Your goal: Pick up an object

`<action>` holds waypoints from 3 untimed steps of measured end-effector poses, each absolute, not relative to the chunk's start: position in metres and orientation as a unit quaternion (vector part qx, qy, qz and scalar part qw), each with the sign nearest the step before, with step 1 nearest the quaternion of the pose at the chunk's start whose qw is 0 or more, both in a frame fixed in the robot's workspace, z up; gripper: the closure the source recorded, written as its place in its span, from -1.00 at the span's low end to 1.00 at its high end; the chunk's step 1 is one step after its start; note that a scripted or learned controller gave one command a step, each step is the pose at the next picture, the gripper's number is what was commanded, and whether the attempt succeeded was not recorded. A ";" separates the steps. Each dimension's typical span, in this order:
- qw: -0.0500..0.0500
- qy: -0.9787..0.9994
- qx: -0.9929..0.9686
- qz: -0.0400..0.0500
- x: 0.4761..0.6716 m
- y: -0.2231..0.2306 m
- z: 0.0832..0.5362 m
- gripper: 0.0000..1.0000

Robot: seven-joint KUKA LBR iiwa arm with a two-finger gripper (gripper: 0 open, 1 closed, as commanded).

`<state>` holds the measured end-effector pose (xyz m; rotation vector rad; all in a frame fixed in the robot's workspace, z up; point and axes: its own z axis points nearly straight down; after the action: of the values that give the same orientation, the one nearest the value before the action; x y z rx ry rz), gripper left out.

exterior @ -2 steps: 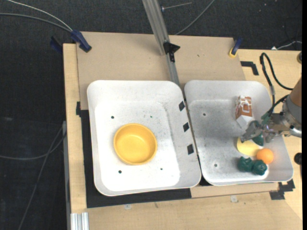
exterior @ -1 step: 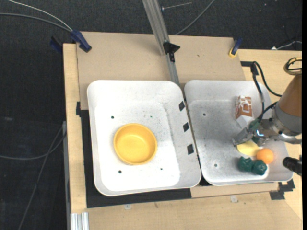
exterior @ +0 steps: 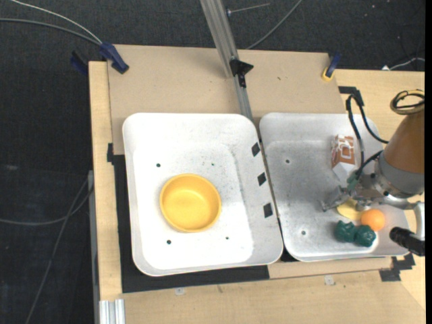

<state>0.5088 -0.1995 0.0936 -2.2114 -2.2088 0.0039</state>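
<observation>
The right bin (exterior: 297, 181) holds several small objects near its front right corner. An orange ball (exterior: 372, 219) lies beside a dark green lumpy toy (exterior: 355, 233), and a pale yellow piece (exterior: 347, 211) lies just left of the ball. A white and orange carton (exterior: 343, 151) stands further back. My gripper (exterior: 344, 196) is low in this bin, right above the yellow piece and between the carton and the ball. The wrist hides part of the yellow piece. Nothing can be seen held.
A yellow bowl (exterior: 190, 202) sits in the left bin (exterior: 145, 154). A slanted metal pole (exterior: 223, 39) comes down to the bins' back edge. Black cables (exterior: 358, 120) hang by the arm's orange band (exterior: 409, 146). Clamps mark the bench's corners.
</observation>
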 end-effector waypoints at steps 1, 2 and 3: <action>0.005 -0.707 -0.707 -0.001 0.511 -0.199 0.107 1.00; -0.003 -0.707 -0.707 -0.002 0.519 -0.203 0.171 1.00; -0.003 -0.707 -0.707 -0.002 0.521 -0.203 0.226 1.00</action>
<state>0.5206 -0.2027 0.2262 -2.2249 -2.2274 -0.0078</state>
